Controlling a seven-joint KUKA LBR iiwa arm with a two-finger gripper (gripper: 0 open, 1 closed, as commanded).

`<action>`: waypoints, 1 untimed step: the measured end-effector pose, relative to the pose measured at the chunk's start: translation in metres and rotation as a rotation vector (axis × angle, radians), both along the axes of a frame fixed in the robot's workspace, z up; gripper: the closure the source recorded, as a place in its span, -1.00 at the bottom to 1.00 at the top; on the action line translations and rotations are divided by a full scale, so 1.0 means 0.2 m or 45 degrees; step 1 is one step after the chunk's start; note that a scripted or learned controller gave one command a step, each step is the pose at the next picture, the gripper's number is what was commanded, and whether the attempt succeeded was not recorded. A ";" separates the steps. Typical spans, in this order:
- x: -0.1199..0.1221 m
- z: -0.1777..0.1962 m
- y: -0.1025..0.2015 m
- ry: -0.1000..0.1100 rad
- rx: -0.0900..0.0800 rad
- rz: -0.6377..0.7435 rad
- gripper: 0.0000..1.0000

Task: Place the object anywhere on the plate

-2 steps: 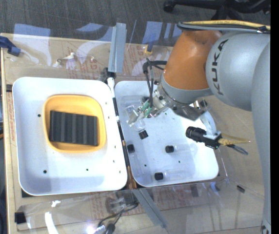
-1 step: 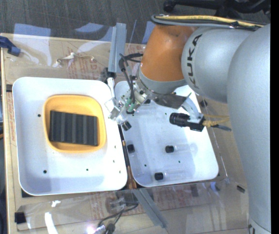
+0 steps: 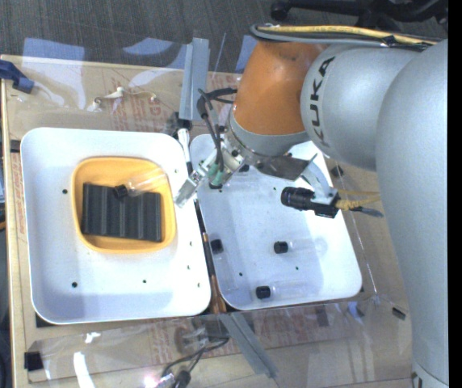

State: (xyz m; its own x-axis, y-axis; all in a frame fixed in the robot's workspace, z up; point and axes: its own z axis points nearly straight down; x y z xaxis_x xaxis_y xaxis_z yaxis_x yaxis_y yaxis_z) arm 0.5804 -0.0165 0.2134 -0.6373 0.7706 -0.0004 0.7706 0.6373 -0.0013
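Note:
A yellow plate [image 3: 157,243] lies in the left white bin [image 3: 94,293]. On it rests a black ribbed block [image 3: 128,212], with a small black piece [image 3: 120,191] and a clear wrapper-like scrap [image 3: 147,185] at its far edge. My gripper [image 3: 203,178] hangs over the far left corner of the right bin [image 3: 328,277], just right of the plate and close to the wall between the bins. Something small and greenish shows at the gripper's tip; I cannot make out what it is or whether it is held.
Three small black pieces lie in the right bin: one near its left wall [image 3: 215,246], one in the middle [image 3: 280,247], one by the front rim [image 3: 262,293]. The grey and orange arm [image 3: 296,87] covers the right bin's far side.

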 end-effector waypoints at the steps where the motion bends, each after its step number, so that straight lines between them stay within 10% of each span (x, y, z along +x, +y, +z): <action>1: 0.10 -0.11 -0.16 -0.001 0.000 0.078 -1.00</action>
